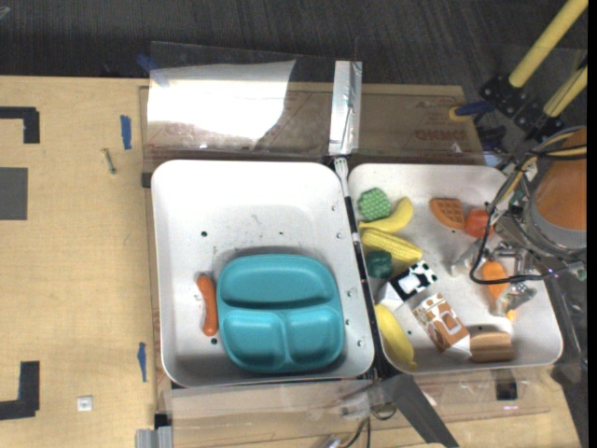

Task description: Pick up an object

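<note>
On the surface stand two shallow white bins side by side. The left bin carries a teal tray with three compartments, which lies near the front edge of this bin, a little right of its middle. Just beside the tray, along its left side, lies an orange sausage, close to the left wall of the bin.

The right bin holds many small things. Near its back left corner sit a green knobby piece and a yellow banana, touching each other. Below them, along the left wall, lie a yellow corn cob, a dark teal piece and a second yellow banana near the front left corner. In the middle lie a black and white item and a brown and white carton. A tan bread roll rests near the front edge, just right of the carton. An orange waffle lies toward the back, with a small red piece just beside it.

The arm reaches over the right edge of the right bin. Its pincer hangs low near the right wall, with cables around it and small orange things close by. I cannot tell how wide the pincer is, nor if it has hold of anything.
</note>
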Action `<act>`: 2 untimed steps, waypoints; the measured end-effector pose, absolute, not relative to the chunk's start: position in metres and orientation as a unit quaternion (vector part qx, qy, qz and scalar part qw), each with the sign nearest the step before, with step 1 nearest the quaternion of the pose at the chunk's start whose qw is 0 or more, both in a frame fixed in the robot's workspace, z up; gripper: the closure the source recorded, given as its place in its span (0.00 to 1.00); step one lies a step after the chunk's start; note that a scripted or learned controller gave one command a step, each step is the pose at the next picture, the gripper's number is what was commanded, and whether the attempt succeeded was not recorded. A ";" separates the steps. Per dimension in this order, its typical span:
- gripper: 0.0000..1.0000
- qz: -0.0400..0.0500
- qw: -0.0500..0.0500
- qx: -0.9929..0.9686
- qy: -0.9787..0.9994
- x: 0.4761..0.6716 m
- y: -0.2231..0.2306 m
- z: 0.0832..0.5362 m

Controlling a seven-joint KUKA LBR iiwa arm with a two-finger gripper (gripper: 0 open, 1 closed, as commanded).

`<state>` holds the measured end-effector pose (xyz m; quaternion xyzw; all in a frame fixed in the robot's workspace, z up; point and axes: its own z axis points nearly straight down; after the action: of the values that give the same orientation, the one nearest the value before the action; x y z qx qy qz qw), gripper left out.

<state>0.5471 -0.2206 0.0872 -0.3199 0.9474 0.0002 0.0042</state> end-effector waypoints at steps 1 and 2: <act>1.00 -0.003 0.007 -0.320 0.947 0.549 -0.221 0.099; 0.00 -0.002 0.007 -0.320 0.948 0.549 -0.221 0.099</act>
<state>0.5491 -0.2207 0.0987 -0.3196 0.9475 -0.0020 0.0070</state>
